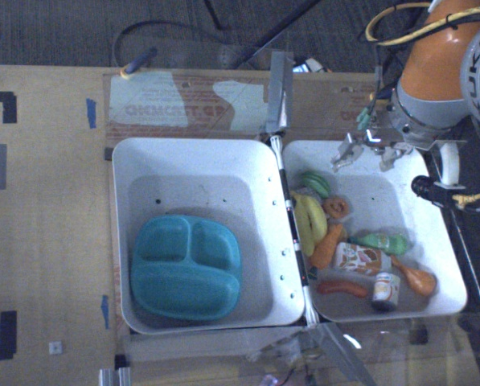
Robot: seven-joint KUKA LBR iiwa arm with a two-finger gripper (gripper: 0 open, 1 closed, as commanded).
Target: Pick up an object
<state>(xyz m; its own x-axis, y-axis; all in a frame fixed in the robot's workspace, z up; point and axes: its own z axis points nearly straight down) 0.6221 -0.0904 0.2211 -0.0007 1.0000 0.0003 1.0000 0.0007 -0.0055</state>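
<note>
Two bins: set side by side in the middle of the frame.
Left bin [127, 167]: a blue plate [186, 268] is held.
Right bin [445, 240]: toy food is piled, banana [309, 219] at its left.
Gripper [367, 158]: seen at upper right, fingers spread, nothing pinched.

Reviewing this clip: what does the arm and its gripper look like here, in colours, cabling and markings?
The arm is a rounded orange and grey shell with dark letters partly visible at its right edge. A yellow cable loops over its top, with thinner dark wires beside it. Below sits a pale metallic gripper with two slim silver fingers.
</note>
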